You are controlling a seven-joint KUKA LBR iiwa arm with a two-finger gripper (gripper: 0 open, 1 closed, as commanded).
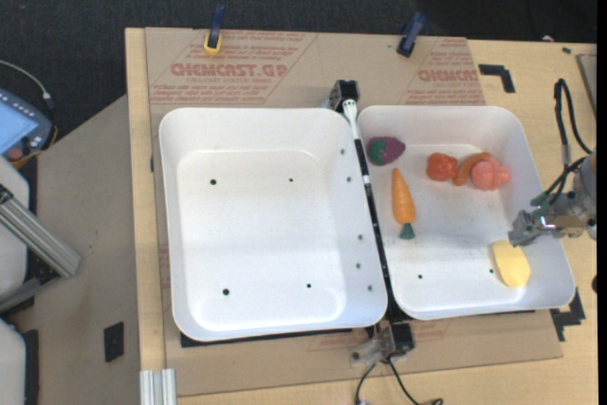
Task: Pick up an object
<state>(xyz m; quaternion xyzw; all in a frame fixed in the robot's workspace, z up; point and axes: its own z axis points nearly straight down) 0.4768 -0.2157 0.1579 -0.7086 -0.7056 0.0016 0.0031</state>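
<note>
White plastic forms the two shallow bins, set side by side on a cardboard-covered surface [285, 62]. The left bin [190, 147] is seen with small dark dots on its floor. The right bin [503, 123] holds the objects. A purple and green piece [385, 149] is found in its upper left part, close to the wall shared with the left bin. An orange carrot [403, 198] with a green end is laid just below it, lengthwise. A red round object [441, 167], an orange curved piece [468, 168] and a pink object [489, 174] are clustered together in the upper right part, apparently touching. A yellow object [511, 265] is placed near the lower right corner.

The gripper [527, 228] is seen at the right wall of the right bin, just above the yellow object and near it. Whether the jaws are wide or narrow cannot be told, since they are small and blurred. Nothing is seen held between them. A blue clamp [412, 33] and a yellow and blue clamp [214, 31] are fixed at the far edge of the cardboard.
</note>
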